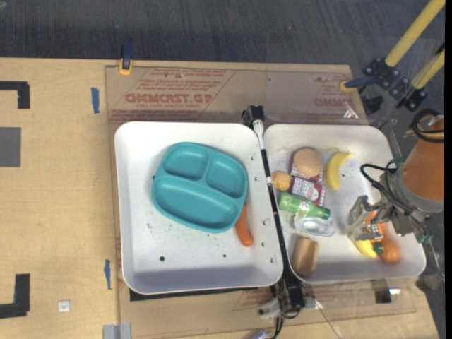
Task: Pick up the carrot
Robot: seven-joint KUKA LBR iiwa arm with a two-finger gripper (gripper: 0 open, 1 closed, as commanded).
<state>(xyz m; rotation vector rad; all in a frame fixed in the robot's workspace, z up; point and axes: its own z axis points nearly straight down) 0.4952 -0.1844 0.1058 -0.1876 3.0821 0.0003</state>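
The carrot [244, 229], a small elongated orange piece, lies in the left bin [141, 260], against the lower right edge of a teal divided plate [199, 186]. My gripper [369, 221] hangs low over the right side of the right bin [413, 265], far to the right of the carrot. Just beneath and beside it lie a small yellow piece [365, 248] and a rounded orange piece [388, 252]. I cannot see whether either is held.
The right bin also holds a burger bun [307, 161], a banana [336, 169], a pink packet [306, 188], a green bottle [302, 206], a clear cup [313, 224] and a brown cylinder [305, 254]. A raised divider [267, 182] separates the bins.
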